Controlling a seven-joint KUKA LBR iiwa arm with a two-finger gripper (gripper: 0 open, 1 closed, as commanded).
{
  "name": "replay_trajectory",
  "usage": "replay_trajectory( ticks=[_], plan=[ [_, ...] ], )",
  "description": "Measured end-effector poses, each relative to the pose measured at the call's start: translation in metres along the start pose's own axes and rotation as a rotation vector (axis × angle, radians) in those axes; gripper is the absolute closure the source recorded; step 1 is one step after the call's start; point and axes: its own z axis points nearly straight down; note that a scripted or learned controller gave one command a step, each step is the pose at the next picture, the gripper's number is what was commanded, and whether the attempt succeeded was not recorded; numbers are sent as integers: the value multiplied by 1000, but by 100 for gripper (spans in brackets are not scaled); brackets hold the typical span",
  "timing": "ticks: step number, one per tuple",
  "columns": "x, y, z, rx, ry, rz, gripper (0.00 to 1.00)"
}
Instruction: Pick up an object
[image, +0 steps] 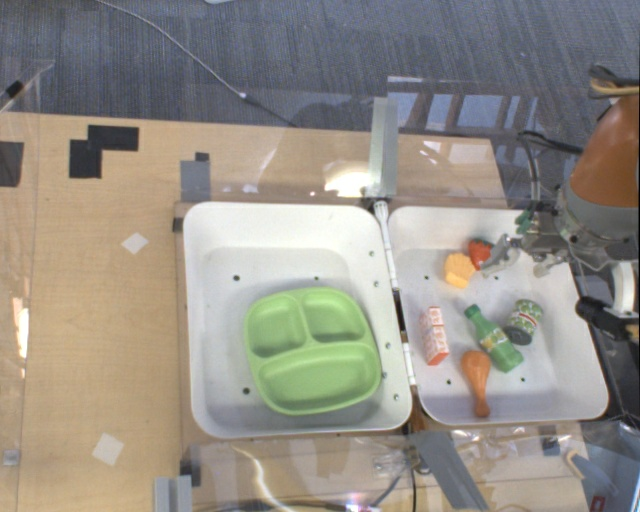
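**Gripper above the right bin, near a small red object**

The gripper (515, 243) is over the far part of the right bin (590, 395). Its fingers look a little apart, with nothing between them. Just beside the tips lies a small red object (481, 252), which touches a yellow piece (459, 269). Nearer the front lie a green bottle (493, 339), a small can (523, 321), an orange drumstick (477, 375) and a red-and-white carton (433, 335). In the left bin (205, 300) rests a green divided plate (312, 350).
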Motion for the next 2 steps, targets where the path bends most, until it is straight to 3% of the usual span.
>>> replay_trajectory(
  ticks=[1, 2],
  plan=[
    [31, 21, 98, -8, -1, 177, 0],
    [49, 59, 99, -6, 0, 132, 0]
  ],
)
